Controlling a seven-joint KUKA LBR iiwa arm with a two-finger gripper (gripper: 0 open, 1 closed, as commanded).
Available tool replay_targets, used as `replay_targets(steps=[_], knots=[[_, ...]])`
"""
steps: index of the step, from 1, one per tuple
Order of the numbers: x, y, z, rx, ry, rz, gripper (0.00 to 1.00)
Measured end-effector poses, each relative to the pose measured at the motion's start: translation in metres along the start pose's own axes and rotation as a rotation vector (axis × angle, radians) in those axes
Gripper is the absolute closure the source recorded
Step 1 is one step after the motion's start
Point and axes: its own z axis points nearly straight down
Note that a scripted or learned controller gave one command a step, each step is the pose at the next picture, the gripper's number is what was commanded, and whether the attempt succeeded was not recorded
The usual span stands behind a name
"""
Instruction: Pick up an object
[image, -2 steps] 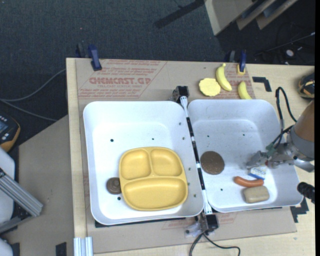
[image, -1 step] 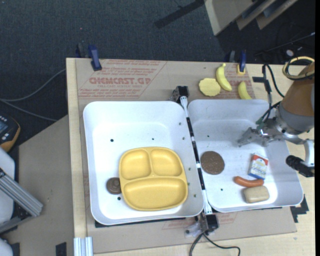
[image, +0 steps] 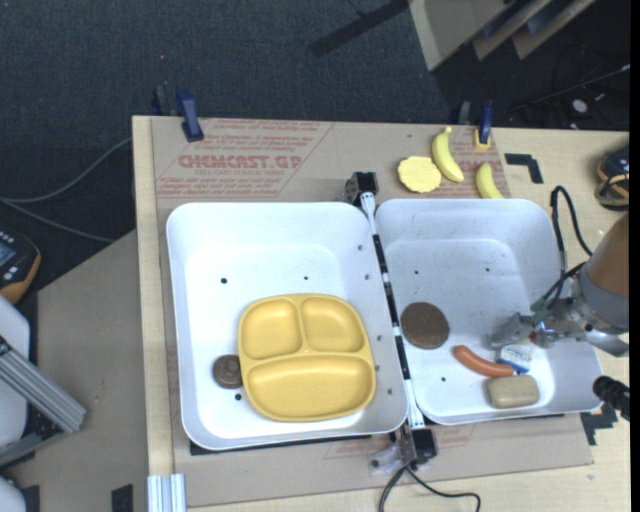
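Grey metal fingers of the gripper (image: 520, 335) reach low into the right white bin (image: 470, 225) from the right, the wrist angled leftward; whether they are apart or together cannot be told. Just below lie an orange sausage-shaped toy (image: 483, 362) and a tan block (image: 513, 391). A brown disc (image: 424, 325) sits further left. The left white bin (image: 200, 300) holds a yellow divided plastic tray (image: 304, 356).
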Motion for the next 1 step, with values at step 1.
replay_targets(steps=[1], knots=[[0.0028, 0.0564, 0.0008, -0.003, 0.000, -0.007, 0.00]])
